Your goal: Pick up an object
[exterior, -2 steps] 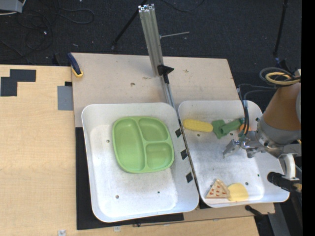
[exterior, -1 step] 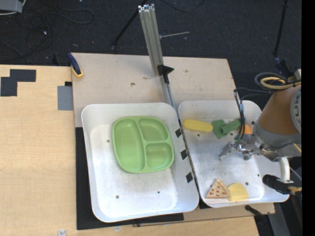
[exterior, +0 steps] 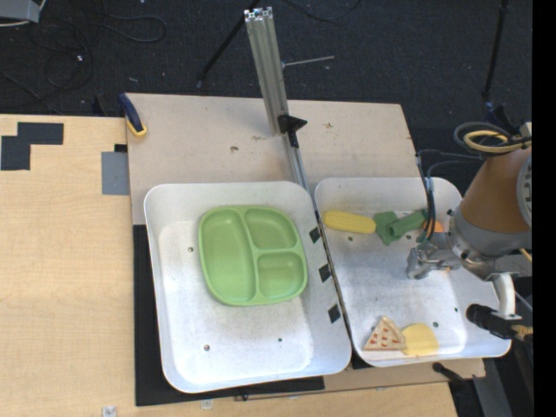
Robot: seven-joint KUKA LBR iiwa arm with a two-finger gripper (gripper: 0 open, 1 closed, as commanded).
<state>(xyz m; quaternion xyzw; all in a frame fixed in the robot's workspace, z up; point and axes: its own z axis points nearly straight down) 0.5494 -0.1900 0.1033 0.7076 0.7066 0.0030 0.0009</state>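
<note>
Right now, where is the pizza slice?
The pizza slice lies in the right bin, near its front edge, touching a yellow piece on its right.

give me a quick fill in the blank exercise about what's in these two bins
The divided plate in the left bin is coloured ____.
The yellow corn cob lies in the ____ bin.
The pizza slice lies beside a ____ piece.
The gripper hangs over the ____ bin.

Missing words: green; right; yellow; right
</note>
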